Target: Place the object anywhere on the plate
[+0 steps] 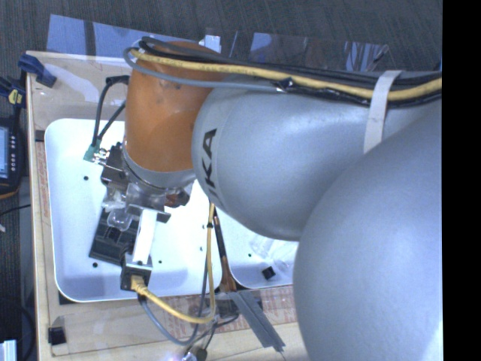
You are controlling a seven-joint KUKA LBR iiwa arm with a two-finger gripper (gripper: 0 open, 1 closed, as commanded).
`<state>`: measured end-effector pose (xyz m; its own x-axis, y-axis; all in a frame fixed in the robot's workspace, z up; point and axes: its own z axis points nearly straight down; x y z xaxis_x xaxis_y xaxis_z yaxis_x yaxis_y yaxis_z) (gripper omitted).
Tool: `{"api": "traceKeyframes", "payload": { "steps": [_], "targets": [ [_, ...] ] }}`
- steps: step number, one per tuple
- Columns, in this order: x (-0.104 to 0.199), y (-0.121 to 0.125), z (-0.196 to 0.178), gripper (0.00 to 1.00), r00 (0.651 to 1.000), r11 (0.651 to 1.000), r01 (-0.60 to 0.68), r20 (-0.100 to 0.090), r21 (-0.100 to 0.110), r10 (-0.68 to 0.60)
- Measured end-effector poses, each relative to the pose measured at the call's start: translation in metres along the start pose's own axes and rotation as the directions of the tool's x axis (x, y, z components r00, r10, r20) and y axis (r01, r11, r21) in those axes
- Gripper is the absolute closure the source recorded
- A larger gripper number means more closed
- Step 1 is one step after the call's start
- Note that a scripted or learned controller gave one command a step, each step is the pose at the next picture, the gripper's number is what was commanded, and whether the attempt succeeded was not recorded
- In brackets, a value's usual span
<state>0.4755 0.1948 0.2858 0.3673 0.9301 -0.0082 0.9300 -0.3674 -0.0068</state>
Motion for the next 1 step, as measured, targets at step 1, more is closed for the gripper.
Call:
{"api": "traceKeyframes", "payload": {
  "steps": [1],
  "targets": [
    [-0.0265,0.0114,-0.0554,1.00,1.000,1.000,-0.026,-0.006,-0.004,0.026]
  ]
}}
